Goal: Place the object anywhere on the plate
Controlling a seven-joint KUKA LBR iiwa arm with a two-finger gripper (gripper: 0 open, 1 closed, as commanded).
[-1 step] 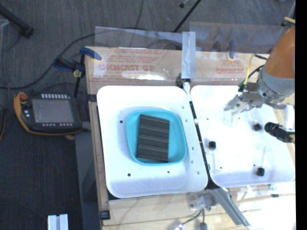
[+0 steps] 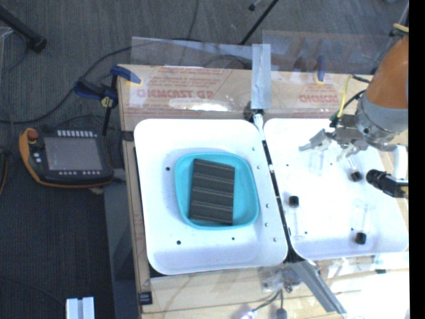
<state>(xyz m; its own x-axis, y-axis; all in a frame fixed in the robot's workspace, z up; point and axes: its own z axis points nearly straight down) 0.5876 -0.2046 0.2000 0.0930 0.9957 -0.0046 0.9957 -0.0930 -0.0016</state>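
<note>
Grey ribbed block [image 2: 212, 191] flat on the blue plate [image 2: 182, 201] in the left bin [image 2: 199, 251].
Over the right bin [image 2: 332, 238], the gripper [image 2: 330, 153] hangs with clear fingers spread and nothing between them (they blur into the white floor); the arm [image 2: 388, 78] is cut off at the frame's edge.

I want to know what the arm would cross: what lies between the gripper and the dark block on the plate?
In the camera view, between the gripper and the dark block lie bare white bin floor and the bins' adjoining rims.

Bright, even light; perhaps slightly soft focus
</note>
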